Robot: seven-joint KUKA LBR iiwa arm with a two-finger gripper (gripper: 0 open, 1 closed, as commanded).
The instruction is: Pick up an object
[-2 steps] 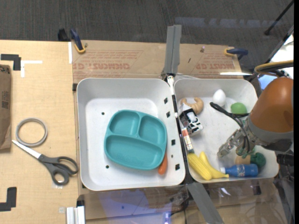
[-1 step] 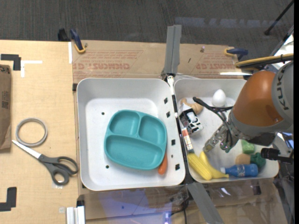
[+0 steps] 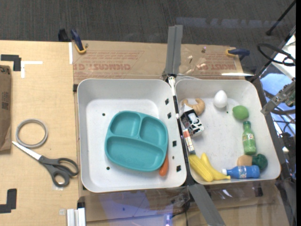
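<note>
- The gripper (image 3: 287, 97) is sitting at the far right edge, just outside the right bin (image 3: 214, 84); it is too small and cluttered there to tell how the jaws stand.
- Nothing is being held, so the task looks to be at its start, with the reach still to come.
- Candidates are lying in the right bin: egg (image 3: 220, 99), lime (image 3: 240, 112), green bottle (image 3: 249, 137), blue bottle (image 3: 242, 172), banana (image 3: 205, 168), toy car (image 3: 193, 122).
- The left bin (image 3: 94, 98) is holding a teal tray (image 3: 136, 141) with a carrot (image 3: 164, 166) touching its edge.
- Next the arm needs to swing left over the bin and descend on one item; the egg and lime are lying apart from neighbours, probably the easiest picks.
</note>
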